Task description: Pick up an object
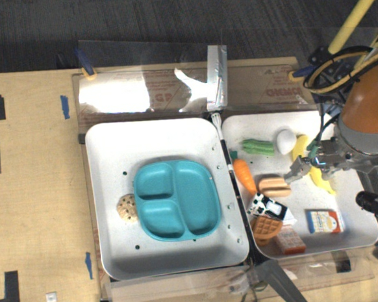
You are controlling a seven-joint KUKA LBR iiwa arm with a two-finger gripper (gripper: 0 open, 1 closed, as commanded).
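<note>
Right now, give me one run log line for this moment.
arm: over right bin | gripper: near hot dog | grasp: none seen | left bin: teal plate, cookie

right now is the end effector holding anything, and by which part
Nothing visibly held. The end effector hangs over the right bin, just right of the hot dog and beside the banana, with no object seen in its grasp.

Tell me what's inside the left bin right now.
The left bin holds a teal divided plate and a cookie touching the plate's left edge. The bin floor beneath the plate is covered, so anything under it can't be seen.
</note>
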